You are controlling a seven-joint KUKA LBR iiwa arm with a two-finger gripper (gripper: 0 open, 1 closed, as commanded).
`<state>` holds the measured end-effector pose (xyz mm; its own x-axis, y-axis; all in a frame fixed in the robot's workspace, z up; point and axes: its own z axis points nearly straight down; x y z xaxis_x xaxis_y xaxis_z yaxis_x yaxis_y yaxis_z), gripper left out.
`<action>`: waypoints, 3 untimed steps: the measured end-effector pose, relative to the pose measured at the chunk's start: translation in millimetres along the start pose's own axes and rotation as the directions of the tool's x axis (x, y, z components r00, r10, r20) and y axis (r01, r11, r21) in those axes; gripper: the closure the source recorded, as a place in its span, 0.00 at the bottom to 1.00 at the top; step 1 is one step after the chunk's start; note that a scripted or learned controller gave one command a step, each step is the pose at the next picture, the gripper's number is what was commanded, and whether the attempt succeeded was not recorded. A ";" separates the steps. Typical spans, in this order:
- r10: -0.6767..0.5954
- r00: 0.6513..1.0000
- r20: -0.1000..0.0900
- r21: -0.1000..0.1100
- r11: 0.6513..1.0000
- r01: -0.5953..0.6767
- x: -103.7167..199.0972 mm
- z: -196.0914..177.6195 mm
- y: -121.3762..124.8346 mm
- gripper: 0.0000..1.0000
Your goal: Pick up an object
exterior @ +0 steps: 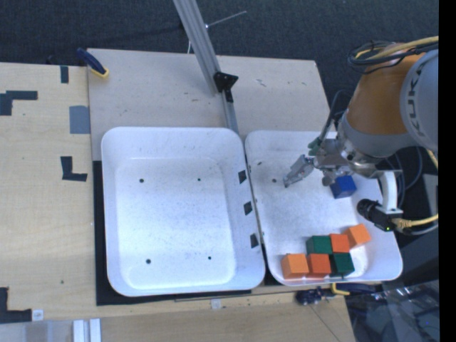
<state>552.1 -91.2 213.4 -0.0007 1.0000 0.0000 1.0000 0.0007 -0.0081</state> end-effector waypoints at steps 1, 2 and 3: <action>0.000 1.000 0.000 0.001 1.000 0.000 -5.7 62.7 -4.2 0.00; 0.000 1.000 0.000 0.000 1.000 0.000 -5.0 117.2 -5.8 0.00; -0.003 1.000 -0.001 -0.004 1.000 0.003 -4.0 104.2 -4.6 1.00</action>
<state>546.6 -95.2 109.2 -0.0033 1.0000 0.0012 1.0000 0.0033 -0.0043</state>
